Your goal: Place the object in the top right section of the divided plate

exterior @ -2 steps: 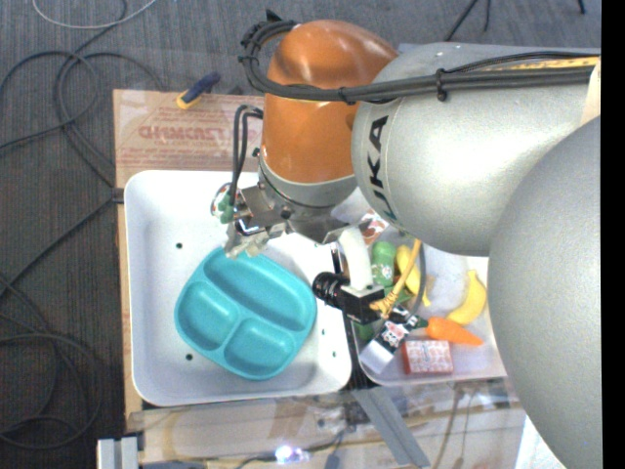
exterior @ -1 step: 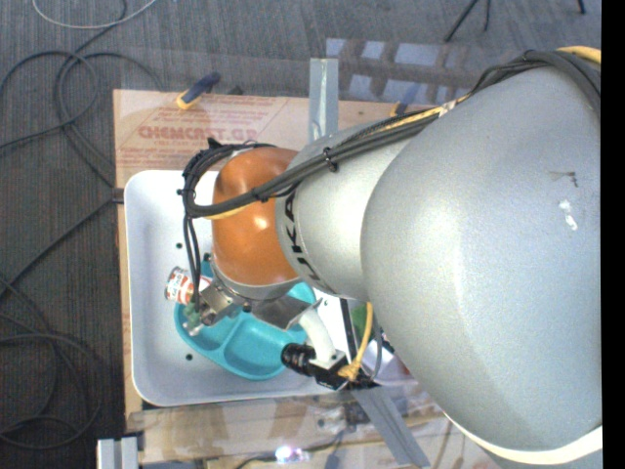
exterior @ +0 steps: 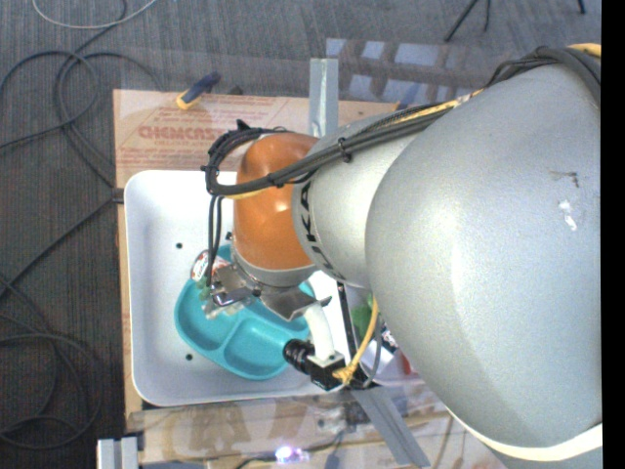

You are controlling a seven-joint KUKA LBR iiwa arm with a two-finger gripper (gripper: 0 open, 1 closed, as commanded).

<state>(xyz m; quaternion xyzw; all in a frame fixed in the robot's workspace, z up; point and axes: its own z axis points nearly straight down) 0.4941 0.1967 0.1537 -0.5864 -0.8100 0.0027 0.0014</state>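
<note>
The arm (exterior: 469, 242) reaches in from the right and hangs low over the left bin (exterior: 156, 223), its orange band (exterior: 273, 213) directly above the teal divided plate (exterior: 229, 335). The gripper (exterior: 220, 291) sits at the plate's upper edge, mostly hidden under the wrist; I cannot tell its state, nor whether anything is in it. Something small and pale glints just beside it at the plate's rim, too blurred to name, so where the object lies is unclear. By the look of it, the step in hand is the placing itself, the wrist poised over the plate. The next move calls for centring over the top right section, lowering gently so the plate is not shoved, then letting go and lifting straight up.
</note>
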